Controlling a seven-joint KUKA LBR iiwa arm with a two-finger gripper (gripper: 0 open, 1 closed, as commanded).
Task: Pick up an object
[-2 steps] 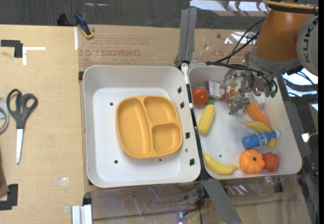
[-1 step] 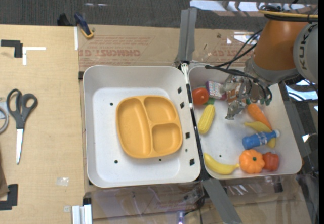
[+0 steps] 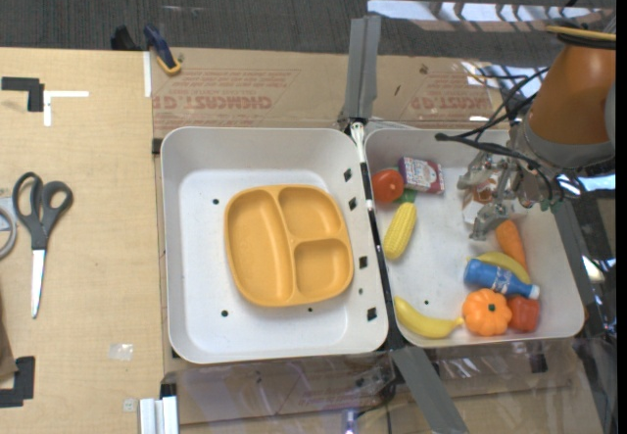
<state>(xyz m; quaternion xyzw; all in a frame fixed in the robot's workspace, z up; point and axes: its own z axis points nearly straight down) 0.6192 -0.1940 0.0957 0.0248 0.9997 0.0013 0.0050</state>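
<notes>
End effector (image 3: 493,195) low in right bin (image 3: 431,270), just above carrot (image 3: 509,243); whether open or closed, cannot tell. Nothing lifted; corn (image 3: 399,229), banana (image 3: 425,318), pumpkin (image 3: 487,312) lie loose. Grasp not yet done

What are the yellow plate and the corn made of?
The yellow plate looks like moulded plastic: one even colour, smooth matte surface, three rounded compartments. The corn seems to be toy plastic too, with a uniform yellow and a slight sheen, though rubber or foam can't be ruled out.
</notes>
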